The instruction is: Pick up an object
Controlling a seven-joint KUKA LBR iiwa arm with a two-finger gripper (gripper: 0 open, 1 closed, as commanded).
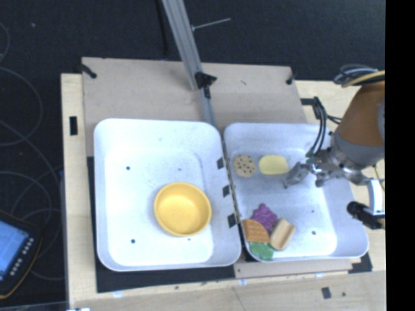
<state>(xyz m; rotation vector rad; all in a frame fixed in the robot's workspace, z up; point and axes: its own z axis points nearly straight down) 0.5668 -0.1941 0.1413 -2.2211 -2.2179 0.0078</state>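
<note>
Gripper (305, 175) open and empty, just right of yellow oval piece (273, 165) in right bin (324, 238).

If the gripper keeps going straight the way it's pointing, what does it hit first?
Probably the yellow oval piece: the gripper points left across the right bin toward it. Its height is unclear, so it might pass above.
</note>
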